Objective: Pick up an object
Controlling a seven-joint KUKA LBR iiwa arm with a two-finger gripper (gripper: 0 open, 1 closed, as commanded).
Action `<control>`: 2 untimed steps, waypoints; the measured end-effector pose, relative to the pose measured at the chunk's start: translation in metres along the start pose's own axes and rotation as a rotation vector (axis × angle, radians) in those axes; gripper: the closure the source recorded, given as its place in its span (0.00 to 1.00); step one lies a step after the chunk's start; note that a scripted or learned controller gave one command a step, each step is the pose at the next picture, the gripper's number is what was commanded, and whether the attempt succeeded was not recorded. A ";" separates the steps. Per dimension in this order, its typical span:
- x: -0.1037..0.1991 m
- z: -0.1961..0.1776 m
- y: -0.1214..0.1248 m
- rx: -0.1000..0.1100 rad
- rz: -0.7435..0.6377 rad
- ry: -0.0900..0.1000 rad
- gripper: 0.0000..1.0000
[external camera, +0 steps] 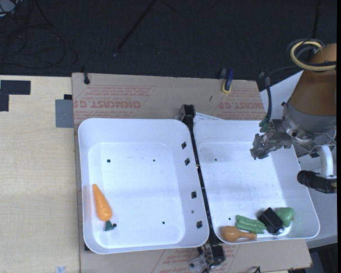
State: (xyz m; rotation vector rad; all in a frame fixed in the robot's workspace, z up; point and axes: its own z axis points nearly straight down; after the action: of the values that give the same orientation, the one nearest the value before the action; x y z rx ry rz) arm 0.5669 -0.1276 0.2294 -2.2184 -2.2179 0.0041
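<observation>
An orange toy carrot (102,204) with a small dark green top lies in the left bin (131,131) near its front left corner. In the right bin (238,152), a cluster sits at the front edge: an orange gourd-shaped piece (236,234), a green pod (250,224), a black block (271,220) and a light green piece (285,214). My gripper (262,149) hangs over the right bin's back right part, well above and behind that cluster, with nothing visible between its fingers.
A black divider (196,175) with clips runs between the two bins. The bins rest on a cardboard sheet (148,98) on a wooden bench. A blue clamp (227,81) stands at the cardboard's far edge. The arm's grey body (312,112) rises over the right rim.
</observation>
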 end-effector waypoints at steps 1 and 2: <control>0.044 -0.028 0.043 -0.008 -0.005 -0.001 1.00; 0.102 -0.073 0.079 -0.009 -0.006 0.000 1.00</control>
State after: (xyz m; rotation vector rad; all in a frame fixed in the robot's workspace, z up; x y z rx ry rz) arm 0.6460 -0.0261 0.3025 -2.2162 -2.2296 -0.0064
